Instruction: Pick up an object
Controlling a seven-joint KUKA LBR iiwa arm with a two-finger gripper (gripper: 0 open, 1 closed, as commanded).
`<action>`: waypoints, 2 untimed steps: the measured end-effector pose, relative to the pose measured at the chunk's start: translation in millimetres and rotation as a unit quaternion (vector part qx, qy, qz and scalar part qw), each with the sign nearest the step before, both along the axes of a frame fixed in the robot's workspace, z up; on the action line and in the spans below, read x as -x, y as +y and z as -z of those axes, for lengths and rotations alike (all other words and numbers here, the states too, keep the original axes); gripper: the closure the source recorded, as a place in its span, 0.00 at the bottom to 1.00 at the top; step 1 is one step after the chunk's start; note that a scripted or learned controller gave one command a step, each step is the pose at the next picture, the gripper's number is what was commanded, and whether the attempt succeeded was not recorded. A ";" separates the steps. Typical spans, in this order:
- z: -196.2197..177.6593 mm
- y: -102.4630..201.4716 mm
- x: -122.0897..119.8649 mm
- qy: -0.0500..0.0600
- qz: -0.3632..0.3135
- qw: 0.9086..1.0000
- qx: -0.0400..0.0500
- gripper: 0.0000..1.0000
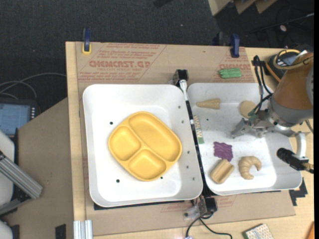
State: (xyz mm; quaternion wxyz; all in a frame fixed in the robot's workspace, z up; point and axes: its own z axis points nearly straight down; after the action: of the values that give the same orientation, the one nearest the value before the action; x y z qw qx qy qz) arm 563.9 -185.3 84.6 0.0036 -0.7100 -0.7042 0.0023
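Reaching in from the right, the grey arm (294, 96) with its orange band lowers the pincer (245, 128) into the right bin (259, 183), where its dark fingers (238, 130) are spread apart with their tips low over the white floor and nothing between them. Just above the pincer, near the bin's upper right part, lies a round tan piece (247, 107), partly hidden by the arm. To the upper left of the pincer, a cone-shaped pastry (208, 103) lies on its side with its point toward the bin's left wall. Below the pincer, near the middle of the bin, sits a small purple lump (223, 150). Just under that lump, a tan bread roll (222, 171) lies at a slant, and beside it to the right rests a curved croissant (249, 166); the two are near each other but apart. The left bin (94, 133) stands just beside the right one, their rims meeting, and it carries a yellow plate (144, 145) with three sections near its middle. Both bins sit on the desk (124, 59), which is covered by a brown board printed with red letters. On that board, beyond the right bin's far rim, lies a small green thing (230, 73).
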 end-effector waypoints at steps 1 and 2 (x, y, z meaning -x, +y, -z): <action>-1.4 18.0 -91.0 -0.008 -0.006 1.000 0.002 0.00; 0.1 -9.7 3.8 -0.001 -0.002 1.000 0.000 0.00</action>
State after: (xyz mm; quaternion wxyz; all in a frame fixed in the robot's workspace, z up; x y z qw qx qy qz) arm 560.0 -195.0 84.4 0.0029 -0.7089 -0.7053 0.0018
